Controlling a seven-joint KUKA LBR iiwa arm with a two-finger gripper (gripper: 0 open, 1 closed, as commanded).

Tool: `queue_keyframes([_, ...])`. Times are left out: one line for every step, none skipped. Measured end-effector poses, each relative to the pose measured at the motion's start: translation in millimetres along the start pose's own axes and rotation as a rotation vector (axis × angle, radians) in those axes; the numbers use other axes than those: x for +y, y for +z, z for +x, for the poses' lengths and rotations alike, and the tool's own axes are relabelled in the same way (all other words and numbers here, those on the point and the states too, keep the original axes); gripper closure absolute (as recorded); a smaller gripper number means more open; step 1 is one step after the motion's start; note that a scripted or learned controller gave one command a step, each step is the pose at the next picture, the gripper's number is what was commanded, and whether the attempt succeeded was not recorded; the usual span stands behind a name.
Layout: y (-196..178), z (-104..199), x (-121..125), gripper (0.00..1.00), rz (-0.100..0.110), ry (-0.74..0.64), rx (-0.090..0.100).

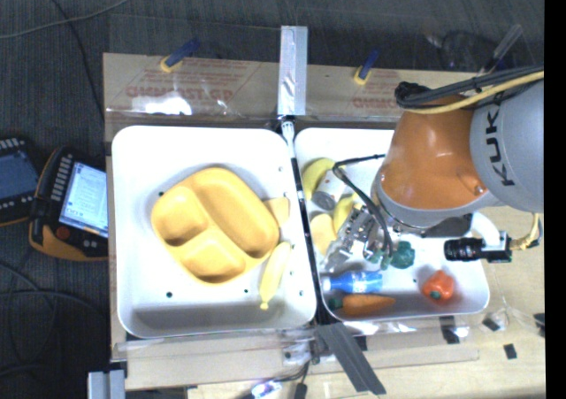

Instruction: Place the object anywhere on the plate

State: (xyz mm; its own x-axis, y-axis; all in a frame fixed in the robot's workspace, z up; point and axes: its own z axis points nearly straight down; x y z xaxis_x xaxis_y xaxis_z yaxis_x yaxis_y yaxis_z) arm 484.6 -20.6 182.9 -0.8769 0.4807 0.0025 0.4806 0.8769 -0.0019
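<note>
Over the right bin (478, 295), the big grey arm (460, 167) with its orange band is reaching down among the clutter. In the left bin (133, 300) the yellow divided plate (215, 222) is lying tilted toward the centre wall, with a pale yellow banana-shaped piece (273, 272) resting just beside its lower right edge. In the right bin, a carrot (364, 304) is lying along the near wall, a blue bottle (355, 282) just above it, and an orange pepper (437, 285) off to the right. A yellow banana (317, 174) is sitting near the top left. The claw (358, 242) is hovering over the bottle; whether it is apart or together I cannot tell.
</note>
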Motion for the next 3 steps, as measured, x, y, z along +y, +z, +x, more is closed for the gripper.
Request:
queue_keyframes([-58.9, 16.9, 32.5, 1.00, -0.003, -0.331, -0.003])
queue_keyframes([0.2, 34.0, 60.9, 1.00, -0.002, -0.755, 0.001])
queue_keyframes([-47.9, 14.9, 81.4, 1.00, -0.004, -0.699, -0.002])
